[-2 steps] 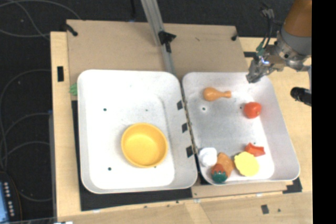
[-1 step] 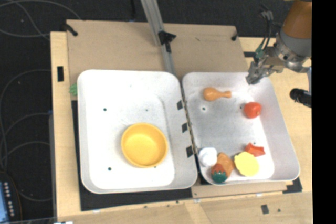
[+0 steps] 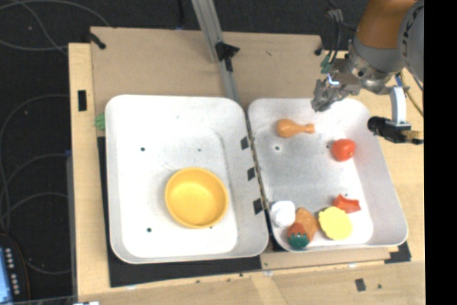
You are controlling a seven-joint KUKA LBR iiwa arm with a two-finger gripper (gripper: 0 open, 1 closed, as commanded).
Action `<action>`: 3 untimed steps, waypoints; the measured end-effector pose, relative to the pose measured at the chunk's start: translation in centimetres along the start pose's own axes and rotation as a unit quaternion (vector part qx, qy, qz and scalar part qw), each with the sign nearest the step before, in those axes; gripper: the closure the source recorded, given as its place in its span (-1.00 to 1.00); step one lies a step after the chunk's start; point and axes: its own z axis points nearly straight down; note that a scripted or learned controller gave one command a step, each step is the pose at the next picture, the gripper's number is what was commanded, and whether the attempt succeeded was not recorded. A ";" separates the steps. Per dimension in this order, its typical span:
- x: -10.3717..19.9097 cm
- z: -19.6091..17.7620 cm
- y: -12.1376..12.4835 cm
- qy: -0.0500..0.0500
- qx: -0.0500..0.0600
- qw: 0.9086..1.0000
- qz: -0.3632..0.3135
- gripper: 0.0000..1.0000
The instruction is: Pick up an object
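My gripper (image 3: 323, 99) hangs over the back edge of the right bin (image 3: 314, 175), a little up and to the right of a tan drumstick-shaped toy (image 3: 294, 128). A red round toy (image 3: 343, 149) lies near the bin's right side. At the front sit a white ball (image 3: 283, 211), an orange carrot-like toy (image 3: 305, 222) with a green end (image 3: 298, 240), a yellow flat piece (image 3: 335, 224) and a small red piece (image 3: 348, 204). Nothing shows under the gripper.
The left bin (image 3: 143, 132) holds a yellow bowl (image 3: 196, 196). A metal post (image 3: 207, 11) slants from the back down to the gap between the bins. A black fitting (image 3: 389, 128) juts from the arm over the right bin's rim.
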 end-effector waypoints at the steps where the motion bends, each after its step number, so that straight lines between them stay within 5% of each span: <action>1: 4.8 -0.8 0.7 0.001 -0.001 1.000 -0.002 1.00; 3: 15.9 -2.6 -0.2 0.002 0.000 1.000 -0.003 1.00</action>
